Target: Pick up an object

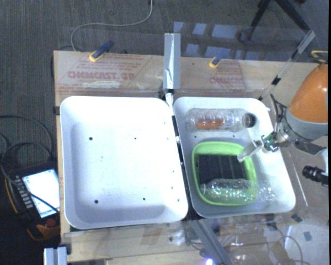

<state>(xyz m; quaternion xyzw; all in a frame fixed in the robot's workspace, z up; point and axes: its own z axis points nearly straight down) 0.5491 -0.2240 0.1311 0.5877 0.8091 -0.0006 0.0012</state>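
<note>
The right bin [276,164] holds three things. A clear plastic bottle [218,119] with an orange label lies on its side along the far wall. A green-rimmed tray [223,173] with a dark inside fills the middle. A crumpled clear plastic bottle [231,190] lies across the tray's near edge. My gripper [248,151] reaches in from the right and hangs over the tray's far right corner, just below the labelled bottle's cap end. Nothing is seen held in it.
The left bin [121,159] sits beside the right one, with a raised divider [177,148] between them. The arm's orange band [314,98] hangs over the bench's right side. Two clamps [99,51] hold the back board. Cables and a tablet [38,189] lie on the floor at left.
</note>
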